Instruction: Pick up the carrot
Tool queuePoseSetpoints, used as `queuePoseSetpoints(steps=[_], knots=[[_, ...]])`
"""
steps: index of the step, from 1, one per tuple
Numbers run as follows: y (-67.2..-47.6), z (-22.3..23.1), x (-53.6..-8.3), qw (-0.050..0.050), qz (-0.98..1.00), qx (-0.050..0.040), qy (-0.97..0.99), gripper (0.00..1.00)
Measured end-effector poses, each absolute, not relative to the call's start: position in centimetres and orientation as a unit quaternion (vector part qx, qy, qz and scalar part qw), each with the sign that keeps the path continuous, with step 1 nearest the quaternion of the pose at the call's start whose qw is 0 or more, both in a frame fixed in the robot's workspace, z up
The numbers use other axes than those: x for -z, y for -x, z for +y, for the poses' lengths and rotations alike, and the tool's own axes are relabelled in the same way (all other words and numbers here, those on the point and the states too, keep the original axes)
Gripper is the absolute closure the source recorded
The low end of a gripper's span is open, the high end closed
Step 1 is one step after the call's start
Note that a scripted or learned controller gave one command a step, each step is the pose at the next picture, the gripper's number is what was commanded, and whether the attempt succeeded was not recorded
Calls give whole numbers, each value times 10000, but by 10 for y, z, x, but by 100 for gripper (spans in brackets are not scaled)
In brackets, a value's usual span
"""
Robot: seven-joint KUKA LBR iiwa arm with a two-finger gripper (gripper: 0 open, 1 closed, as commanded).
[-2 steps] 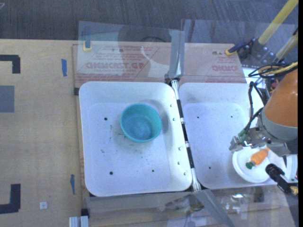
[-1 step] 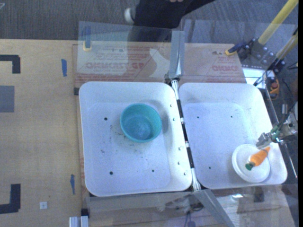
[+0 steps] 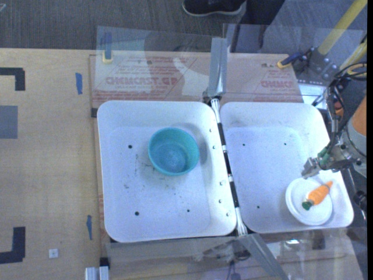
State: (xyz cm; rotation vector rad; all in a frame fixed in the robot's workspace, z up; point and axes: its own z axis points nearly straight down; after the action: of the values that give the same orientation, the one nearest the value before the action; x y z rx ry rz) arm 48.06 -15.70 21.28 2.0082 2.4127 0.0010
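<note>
Rightward, the right bin [image 3: 262, 127] holds a white plate [image 3: 297, 206] bearing an orange, green-tipped carrot [image 3: 317, 195]; the left bin [image 3: 116, 127] holds a teal bowl [image 3: 173, 151]. Whether the gripper's [image 3: 320, 163] jaws are open is unclear.

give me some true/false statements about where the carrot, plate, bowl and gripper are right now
1. The carrot lies on the white plate. True.
2. The plate sits in the left bin. False: it sits in the right bin, in its near right corner.
3. The teal bowl is in the left bin. True.
4. The bowl holds the carrot. False: the carrot is on the plate in the other bin.
5. The gripper is over the right bin, just beyond the plate. True.
6. The carrot is lifted between the gripper's fingers. False: it rests on the plate, apart from the gripper.
</note>
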Motion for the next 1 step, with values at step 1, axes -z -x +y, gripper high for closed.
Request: queuePoseSetpoints(steps=[1], knots=[[-481,-157,-213,13,7685,-3,-6399,0]])
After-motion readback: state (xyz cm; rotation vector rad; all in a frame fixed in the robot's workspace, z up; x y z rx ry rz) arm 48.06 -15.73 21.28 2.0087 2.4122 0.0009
